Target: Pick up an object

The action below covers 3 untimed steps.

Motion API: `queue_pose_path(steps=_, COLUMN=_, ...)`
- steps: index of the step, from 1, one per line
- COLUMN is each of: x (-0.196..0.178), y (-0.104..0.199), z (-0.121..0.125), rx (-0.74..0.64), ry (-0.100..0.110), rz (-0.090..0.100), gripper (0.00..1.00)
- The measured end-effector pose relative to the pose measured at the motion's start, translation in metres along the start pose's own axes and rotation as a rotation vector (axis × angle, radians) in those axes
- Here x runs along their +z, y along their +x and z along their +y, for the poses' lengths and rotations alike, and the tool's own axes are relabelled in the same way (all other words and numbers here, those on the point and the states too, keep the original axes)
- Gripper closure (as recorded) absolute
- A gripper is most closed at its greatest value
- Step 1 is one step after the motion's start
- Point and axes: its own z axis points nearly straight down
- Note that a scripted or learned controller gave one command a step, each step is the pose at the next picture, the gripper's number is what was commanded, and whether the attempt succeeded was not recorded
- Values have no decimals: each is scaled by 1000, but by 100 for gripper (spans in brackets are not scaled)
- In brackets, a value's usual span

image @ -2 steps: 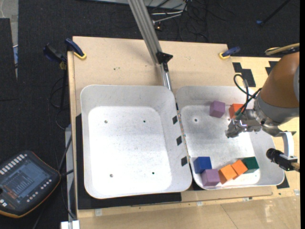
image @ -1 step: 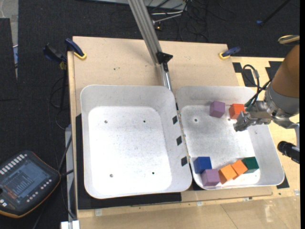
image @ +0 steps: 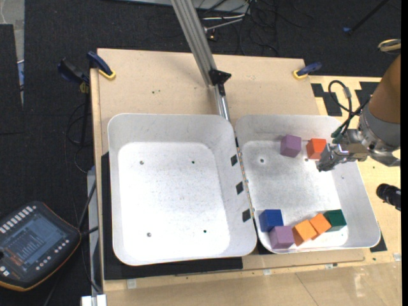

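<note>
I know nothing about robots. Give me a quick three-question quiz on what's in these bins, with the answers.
1. True or false: all the blocks lie in the right bin.
2. How many purple blocks are there?
3. Which block is nearest the gripper? A) blue B) green C) the upper orange one

Key
1. True; the left bin holds none.
2. Two: one near the far wall, one in the near row.
3. C, the orange block beside it, not the blue or green.

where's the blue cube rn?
Camera view: the blue cube sits in the right bin, near its front-left corner, just left of a purple cube.
</note>
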Motion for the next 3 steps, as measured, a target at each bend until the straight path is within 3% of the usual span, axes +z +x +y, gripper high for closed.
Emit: queue_pose_path(steps=3, x=5, y=151, z=67, rx=-6, ry=3, rz=2, gripper=100)
